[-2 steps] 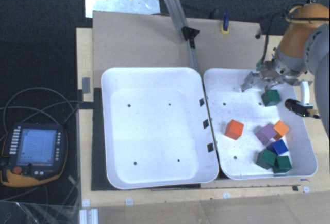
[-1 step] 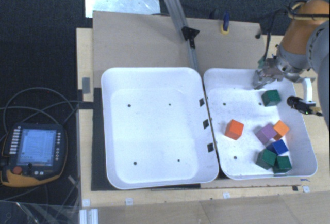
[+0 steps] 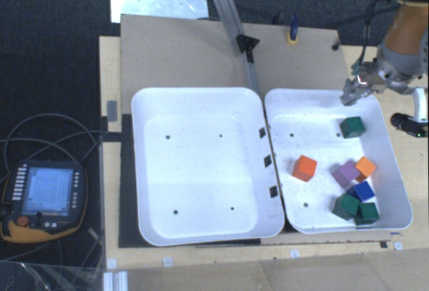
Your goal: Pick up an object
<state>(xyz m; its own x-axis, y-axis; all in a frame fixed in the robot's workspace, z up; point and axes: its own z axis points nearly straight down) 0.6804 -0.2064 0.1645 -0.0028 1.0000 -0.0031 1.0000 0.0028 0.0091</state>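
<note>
1. nearest the camera, along the bottom edge of the right bin, we see a cluster of blocks: two dark green cubes touching each other, a blue cube just above them, a purple cube and a small orange cube beside it.
2. a larger orange cube lies apart from the cluster, toward the middle of the same bin.
3. a single green cube sits near the far right corner of the right bin, well apart from the cluster.
4. the gripper hangs over the far rim of the right bin, just above the single green cube; we see nothing between its fingers, and we cannot tell how far they are spread.
5. the grey arm with its orange band enters from the right.
6. the left bin lies beside the right one, the two touching along their inner rims.
7. a teach pendant with cables rests on the dark floor at left.
</note>
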